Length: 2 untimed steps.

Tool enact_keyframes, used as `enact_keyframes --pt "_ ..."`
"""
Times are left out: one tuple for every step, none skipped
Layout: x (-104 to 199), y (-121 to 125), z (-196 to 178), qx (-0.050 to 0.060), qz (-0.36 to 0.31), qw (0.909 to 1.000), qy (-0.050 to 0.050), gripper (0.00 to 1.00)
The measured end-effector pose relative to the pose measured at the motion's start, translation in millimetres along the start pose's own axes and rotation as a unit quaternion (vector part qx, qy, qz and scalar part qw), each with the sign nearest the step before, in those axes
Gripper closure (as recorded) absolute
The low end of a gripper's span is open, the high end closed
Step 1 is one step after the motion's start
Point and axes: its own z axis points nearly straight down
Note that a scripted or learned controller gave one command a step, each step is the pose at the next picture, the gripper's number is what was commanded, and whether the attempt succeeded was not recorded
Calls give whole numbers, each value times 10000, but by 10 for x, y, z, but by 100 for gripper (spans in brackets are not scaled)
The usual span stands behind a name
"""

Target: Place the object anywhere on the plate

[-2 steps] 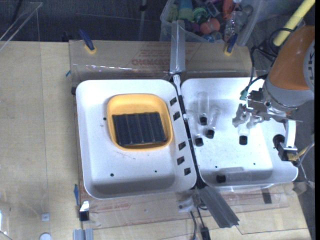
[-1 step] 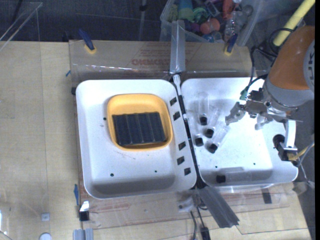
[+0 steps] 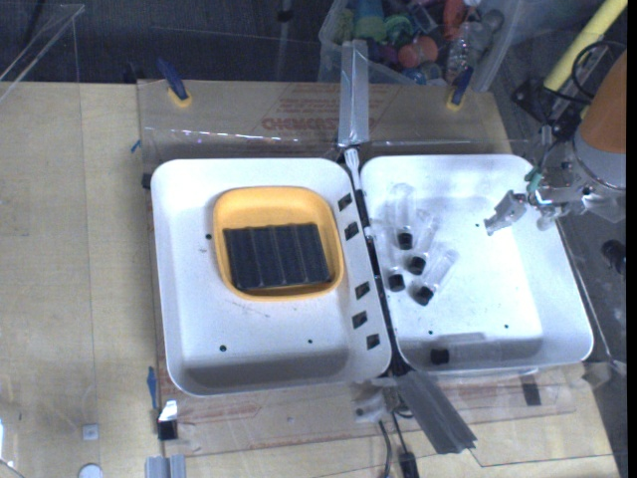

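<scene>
1. The gripper (image 3: pixel 503 214) sat at the right bin's (image 3: pixel 518 327) 2 o'clock edge. It was small and partly blurred against the white bin floor; jaw state could not be told. The arm behind it was cut off by the frame's right side, with only a grey wrist and a patch of orange visible.
2. The objects for the task were clear plastic vials with black caps (image 3: pixel 416 249), lying in a loose cluster in the right bin, toward its 10 o'clock part and near the divider (image 3: pixel 364 257). The transparent bodies nearly vanished against the white floor, so the exact count was uncertain; about four or five dark caps could be made out. They lay well apart from the gripper, at its 8 o'clock.
3. The plate (image 3: pixel 274 207) was a yellow-orange, rounded-square dish with a raised rim, resting in the middle of the left bin (image 3: pixel 189 347). A dark, ribbed rectangular insert (image 3: pixel 276 254) covered most of its floor, with parallel ridges running across it.
4. Both bins were shallow, glossy white, with rounded corners. The divider between them carried a row of small dark marks.
5. At 12 o'clock, a clear plastic tub of colourful toys (image 3: pixel 418 13) was cut off by the top edge; its contents were too jumbled to name singly.
6. The bench (image 3: pixel 70 267) was pale wood-grain board.
</scene>
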Motion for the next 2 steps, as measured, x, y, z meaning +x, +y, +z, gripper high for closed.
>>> enact_keyframes --pt "-411 -74 -966 -7 -863 9963 -2 0" --pt "-375 -467 -903 11 -1338 9910 14 0"
